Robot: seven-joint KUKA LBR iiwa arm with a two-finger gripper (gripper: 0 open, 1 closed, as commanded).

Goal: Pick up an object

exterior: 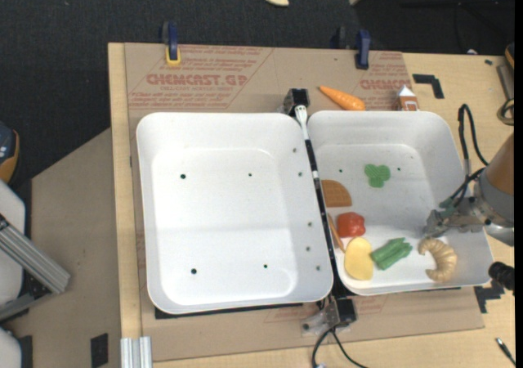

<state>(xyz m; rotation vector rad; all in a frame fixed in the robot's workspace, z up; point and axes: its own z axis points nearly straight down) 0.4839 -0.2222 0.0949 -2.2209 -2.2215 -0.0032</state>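
The gripper (435, 226) hung in the right bin (425, 125), jaws slightly apart and holding nothing, just above the croissant (441, 259), so it needed to drop squarely over that pastry before closing.

2 white bins (221, 211) sit on a tan board (245, 72) printed with red lettering. The right bin holds a green broccoli piece (377, 175), red tomato (351, 224), yellow lemon (358, 259), green pepper (391, 253) and tan croissant (441, 258). An orange carrot (341, 98) lies on the board.
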